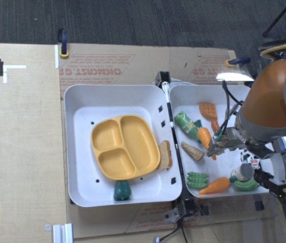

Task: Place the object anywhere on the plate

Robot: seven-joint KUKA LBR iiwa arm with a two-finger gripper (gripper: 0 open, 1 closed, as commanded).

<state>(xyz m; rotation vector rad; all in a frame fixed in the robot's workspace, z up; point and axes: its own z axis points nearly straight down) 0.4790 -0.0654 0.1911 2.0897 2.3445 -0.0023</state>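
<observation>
Camera view shows the gripper (pixel 214 148) low in the right bin (pixel 244 87), at the end of the grey arm that comes in from the right. Whether it is spread or pressed together I cannot tell; its tip is small and dark against the clutter.

Just to its left lies a tan cone-shaped piece (pixel 193 151), long axis slanting from upper left to lower right, and above that a small carrot (pixel 204 135) against a green packet (pixel 185 122). Which of these is the object to be moved is not clear; nothing visibly sits in the gripper.

The yellow plate (pixel 126 147), with three compartments, rests in the left bin (pixel 77 151), well to the gripper's left, across the rims where the bins meet. In my judgement, any carry must run leftward over that divide.
</observation>
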